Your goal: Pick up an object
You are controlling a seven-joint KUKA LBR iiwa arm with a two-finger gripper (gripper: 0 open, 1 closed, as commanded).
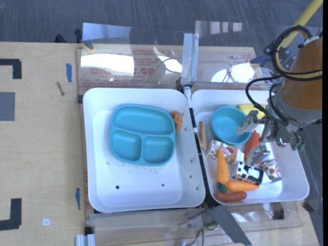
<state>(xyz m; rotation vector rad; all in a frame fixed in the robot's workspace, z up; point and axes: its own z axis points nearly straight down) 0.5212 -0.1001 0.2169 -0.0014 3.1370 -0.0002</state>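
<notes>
On the pale wooden tabletop (36,152), the left white bin (97,183) holds a blue divided plate (142,134) with three compartments, and a small orange-brown item (177,119) lies just beside the plate's right edge. The right white bin (292,183) carries the clutter: a round blue bowl (228,123) near its back, an upright orange carrot (222,167) below the bowl, a second carrot (242,185) lying flat toward the front wall, a red-brown sausage-shaped piece (230,196) just in front of it, and a small black-and-white toy (249,173) between the carrots. A slim orange-red piece (251,143) stands tilted beside the bowl. The hand (262,143) hangs over this bin's right half, right next to that orange-red piece; whether its fingers are spread or closed cannot be told, and nothing is visibly held between them.
</notes>
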